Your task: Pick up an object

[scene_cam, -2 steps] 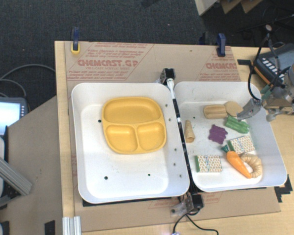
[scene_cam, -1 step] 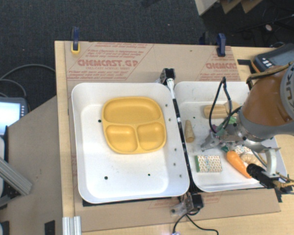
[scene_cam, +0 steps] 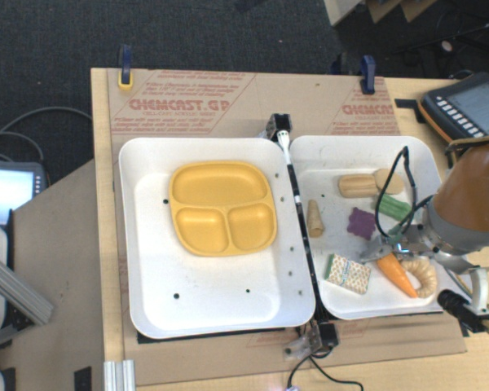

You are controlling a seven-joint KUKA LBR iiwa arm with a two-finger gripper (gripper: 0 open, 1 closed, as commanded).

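Camera view has the gripper (scene_cam: pixel 385 252) low in the right bin (scene_cam: pixel 334 157), right at the carrot (scene_cam: pixel 398 275). Honestly can't tell how its grip stands. The carrot lies near the bin's front right corner, beside a pretzel (scene_cam: pixel 424 274). Looks like light, stiff, slick plastic, so I'd grab across the thick end.

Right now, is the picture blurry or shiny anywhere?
In the camera view, the yellow tray and left bin look sharp and evenly lit, with soft shine on the tray's ridges. The arm at the right edge is a bit blurred. Small toys in the right bin, like the carrot, cast only faint shadows.
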